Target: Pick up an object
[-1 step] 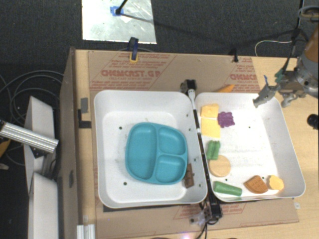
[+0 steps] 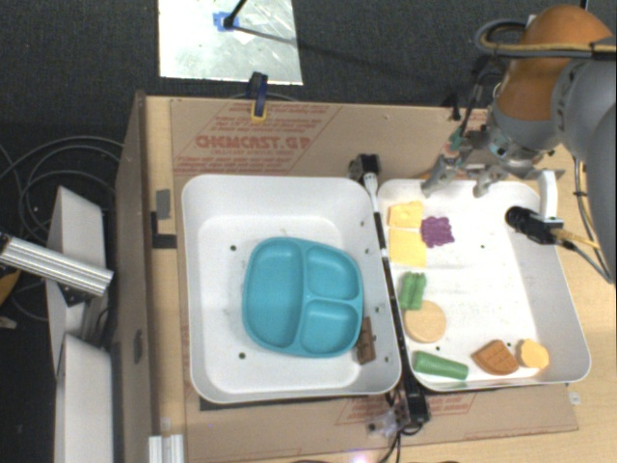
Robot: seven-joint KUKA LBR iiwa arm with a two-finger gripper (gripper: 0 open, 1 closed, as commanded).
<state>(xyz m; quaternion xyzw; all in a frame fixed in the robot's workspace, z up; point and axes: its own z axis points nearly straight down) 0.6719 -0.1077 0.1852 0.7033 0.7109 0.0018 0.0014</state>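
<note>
My gripper [image 2: 457, 180] hangs over the back edge of the right bin [image 2: 551, 287], fingers spread apart and nothing between them. Below it in that bin lie two yellow cheese slices [image 2: 406, 231] and a purple grape bunch [image 2: 438, 230], a short way in front and to the left of the fingertips. Further toward the front are a green pepper piece [image 2: 413, 289], a round tan cookie [image 2: 425, 322], a green cucumber [image 2: 440, 364], a brown bread piece [image 2: 496, 357] and an orange slice [image 2: 532, 354].
The left bin [image 2: 217, 220] holds a blue divided plate [image 2: 301, 297] and a small brown item [image 2: 366, 340] against the divider. A black fitting [image 2: 527, 222] sticks in at the right bin's right side. Cables and metal rails lie left of the bench.
</note>
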